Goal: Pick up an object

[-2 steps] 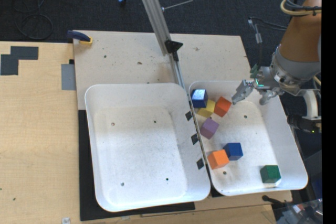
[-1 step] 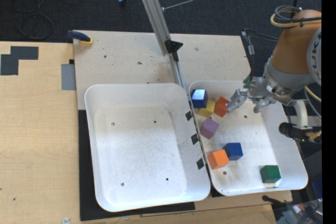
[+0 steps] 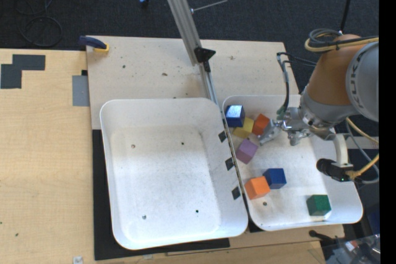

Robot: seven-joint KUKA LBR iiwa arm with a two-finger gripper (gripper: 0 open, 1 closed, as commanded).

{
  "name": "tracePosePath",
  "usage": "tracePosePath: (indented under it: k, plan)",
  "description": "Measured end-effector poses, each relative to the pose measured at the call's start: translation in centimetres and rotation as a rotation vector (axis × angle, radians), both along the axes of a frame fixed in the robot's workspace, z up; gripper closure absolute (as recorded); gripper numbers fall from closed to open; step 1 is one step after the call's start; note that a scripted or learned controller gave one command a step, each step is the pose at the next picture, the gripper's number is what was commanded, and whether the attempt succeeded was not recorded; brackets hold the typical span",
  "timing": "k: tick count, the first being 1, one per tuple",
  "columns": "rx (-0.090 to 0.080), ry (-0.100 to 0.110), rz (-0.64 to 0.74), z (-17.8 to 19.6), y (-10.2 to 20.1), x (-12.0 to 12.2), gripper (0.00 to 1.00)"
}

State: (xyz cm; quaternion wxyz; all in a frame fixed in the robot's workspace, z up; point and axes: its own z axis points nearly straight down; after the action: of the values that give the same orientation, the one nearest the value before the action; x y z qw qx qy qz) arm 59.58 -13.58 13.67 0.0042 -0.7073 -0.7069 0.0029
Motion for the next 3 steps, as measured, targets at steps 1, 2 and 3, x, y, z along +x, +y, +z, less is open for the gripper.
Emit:
tracePosePath:
  k: [1,2,3]
  plan:
    - [-0.002,-0.009,-0.002,-4.7,0.1,0.1,0.0]
    - [0.0,-0.009,-0.006,-3.5,0.0,0.1,1.0]
    - [-0.002,-0.013,0.002,2.6,0.3,-0.2,1.0]
